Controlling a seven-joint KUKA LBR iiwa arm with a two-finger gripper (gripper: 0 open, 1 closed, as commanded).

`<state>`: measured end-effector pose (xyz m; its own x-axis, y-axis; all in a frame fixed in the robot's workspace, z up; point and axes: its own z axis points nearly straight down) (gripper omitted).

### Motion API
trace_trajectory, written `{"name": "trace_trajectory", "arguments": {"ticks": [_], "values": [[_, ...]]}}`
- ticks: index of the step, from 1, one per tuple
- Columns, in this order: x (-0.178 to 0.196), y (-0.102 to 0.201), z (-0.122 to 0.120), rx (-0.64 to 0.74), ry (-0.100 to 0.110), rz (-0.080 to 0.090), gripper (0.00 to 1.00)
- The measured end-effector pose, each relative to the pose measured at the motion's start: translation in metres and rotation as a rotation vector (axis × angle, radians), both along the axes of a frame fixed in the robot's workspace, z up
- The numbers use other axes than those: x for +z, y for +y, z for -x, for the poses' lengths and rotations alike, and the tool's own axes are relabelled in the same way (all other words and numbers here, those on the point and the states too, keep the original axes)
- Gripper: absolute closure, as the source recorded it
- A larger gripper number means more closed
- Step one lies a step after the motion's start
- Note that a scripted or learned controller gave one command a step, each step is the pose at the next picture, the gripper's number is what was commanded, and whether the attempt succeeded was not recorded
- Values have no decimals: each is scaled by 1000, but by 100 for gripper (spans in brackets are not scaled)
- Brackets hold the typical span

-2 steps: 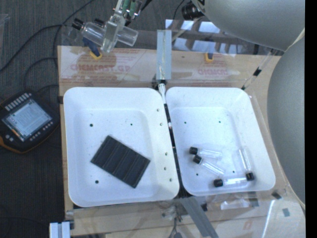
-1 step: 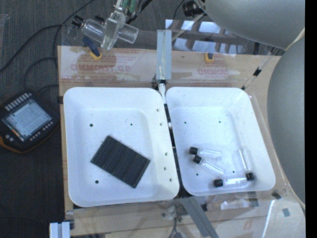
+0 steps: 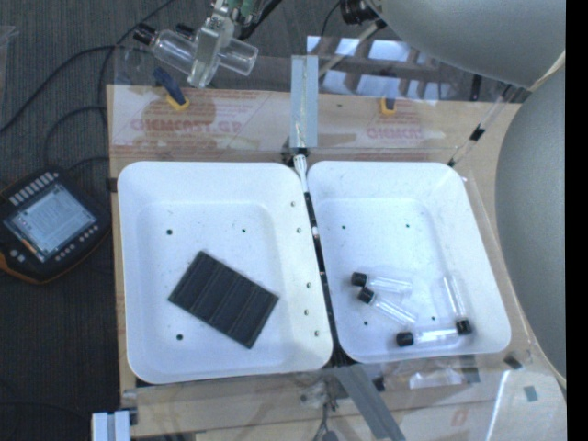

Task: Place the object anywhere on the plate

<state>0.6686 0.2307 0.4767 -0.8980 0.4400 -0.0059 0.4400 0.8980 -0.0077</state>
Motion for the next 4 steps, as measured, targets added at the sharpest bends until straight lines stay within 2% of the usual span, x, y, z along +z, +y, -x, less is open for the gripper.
{"name": "trace_trajectory", "arguments": {"ticks": [4], "values": [[30, 3, -6, -2, -3, 5, 100]]}}
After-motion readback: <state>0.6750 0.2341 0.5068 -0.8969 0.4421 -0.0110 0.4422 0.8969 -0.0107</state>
